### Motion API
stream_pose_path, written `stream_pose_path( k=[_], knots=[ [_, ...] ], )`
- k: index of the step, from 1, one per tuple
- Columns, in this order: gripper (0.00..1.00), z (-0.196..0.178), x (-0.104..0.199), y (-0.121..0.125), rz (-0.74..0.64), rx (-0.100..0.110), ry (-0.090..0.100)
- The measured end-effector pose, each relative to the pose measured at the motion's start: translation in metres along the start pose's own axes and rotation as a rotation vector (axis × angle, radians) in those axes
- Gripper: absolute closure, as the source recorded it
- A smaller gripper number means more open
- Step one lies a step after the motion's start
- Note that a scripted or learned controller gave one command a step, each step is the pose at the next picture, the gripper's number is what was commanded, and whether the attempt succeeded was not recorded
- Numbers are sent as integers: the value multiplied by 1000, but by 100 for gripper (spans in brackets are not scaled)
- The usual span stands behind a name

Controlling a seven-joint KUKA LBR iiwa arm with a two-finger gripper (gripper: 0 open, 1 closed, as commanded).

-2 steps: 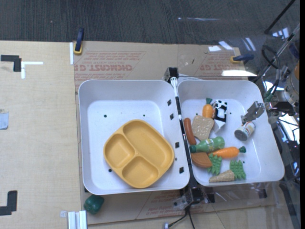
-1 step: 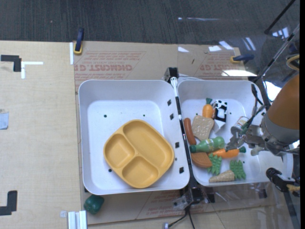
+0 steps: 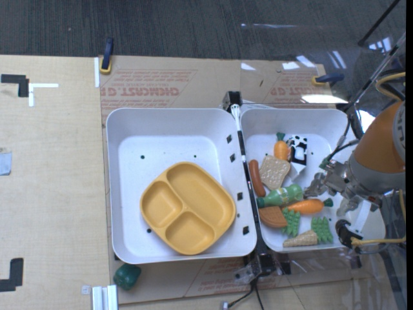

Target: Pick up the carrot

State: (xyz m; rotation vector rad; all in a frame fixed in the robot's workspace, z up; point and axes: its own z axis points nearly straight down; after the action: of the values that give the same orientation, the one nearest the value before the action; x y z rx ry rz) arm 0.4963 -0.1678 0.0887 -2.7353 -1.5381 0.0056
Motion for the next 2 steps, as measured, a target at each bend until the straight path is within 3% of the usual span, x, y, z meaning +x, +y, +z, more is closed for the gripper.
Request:
stream_pose_path(
  k=[1,2],
  knots=[
    [0,-2,16,-31,379,-22,-8],
    [0,-3,37,-43,731,-28,-5]
  ],
)
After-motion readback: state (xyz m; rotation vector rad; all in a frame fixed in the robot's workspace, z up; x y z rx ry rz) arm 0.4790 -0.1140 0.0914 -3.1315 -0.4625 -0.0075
